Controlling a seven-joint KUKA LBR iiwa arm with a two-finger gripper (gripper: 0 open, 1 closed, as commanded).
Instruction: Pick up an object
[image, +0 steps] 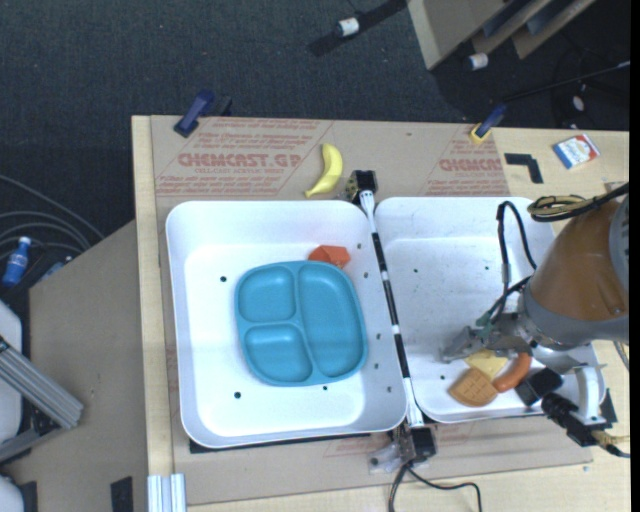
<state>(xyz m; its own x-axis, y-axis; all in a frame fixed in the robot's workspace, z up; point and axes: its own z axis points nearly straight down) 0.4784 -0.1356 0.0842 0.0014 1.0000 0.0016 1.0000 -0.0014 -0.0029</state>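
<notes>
My arm's jaws (487, 345) sit low in the right bin (440, 260), over the toy food; I cannot tell their spread. The orange sausage (513, 373) lies slanted, its long axis rising toward the right, touching the waffle (472, 387).

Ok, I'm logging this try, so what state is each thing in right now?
Blue divided plate: flat in the left bin, nothing on it.
Orange piece: in the left bin, beside the plate.
Banana: outside the bins.
Food pieces: piled in the right bin, under the arm.

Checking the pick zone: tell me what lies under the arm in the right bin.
In the right bin, a tan waffle-like piece, a yellowish piece and an orange-red sausage-like piece lie at the arm's edge. Anything directly beneath its bulk is covered.
</notes>
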